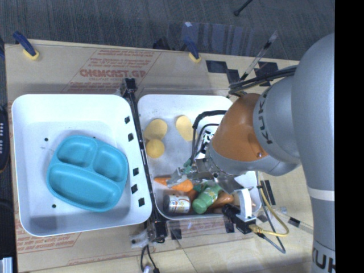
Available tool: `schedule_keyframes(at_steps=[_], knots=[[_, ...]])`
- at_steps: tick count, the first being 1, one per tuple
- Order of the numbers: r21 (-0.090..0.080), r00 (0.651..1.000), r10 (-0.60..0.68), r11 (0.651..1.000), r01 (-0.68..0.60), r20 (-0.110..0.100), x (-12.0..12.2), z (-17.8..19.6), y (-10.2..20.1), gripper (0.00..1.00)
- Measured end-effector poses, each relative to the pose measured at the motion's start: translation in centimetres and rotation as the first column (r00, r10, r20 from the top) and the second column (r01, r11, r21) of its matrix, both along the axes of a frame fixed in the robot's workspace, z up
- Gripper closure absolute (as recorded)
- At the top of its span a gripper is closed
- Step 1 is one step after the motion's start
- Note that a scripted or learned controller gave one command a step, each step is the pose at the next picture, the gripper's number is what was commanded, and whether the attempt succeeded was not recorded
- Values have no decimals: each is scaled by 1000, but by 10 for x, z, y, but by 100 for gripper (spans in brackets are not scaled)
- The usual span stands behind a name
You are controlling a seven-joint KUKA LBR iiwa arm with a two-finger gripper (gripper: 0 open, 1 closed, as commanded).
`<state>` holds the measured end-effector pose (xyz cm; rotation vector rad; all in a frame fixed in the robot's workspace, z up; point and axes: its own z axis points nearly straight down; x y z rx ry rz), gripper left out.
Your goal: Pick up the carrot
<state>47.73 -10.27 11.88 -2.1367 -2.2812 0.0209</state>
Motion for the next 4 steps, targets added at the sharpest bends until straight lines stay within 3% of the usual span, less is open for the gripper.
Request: schedule_keyframes(at_steps=[1,2,3,4], knots=[[2,912,-409,913,409,28,3,-19,-14,0],[2,917,-398,918,398,4,-1,-18,-10,100],[4,934,-358,934,358,18,37,76,66,100],[-5,832,-555,832,555,14,27,91,107,100]])
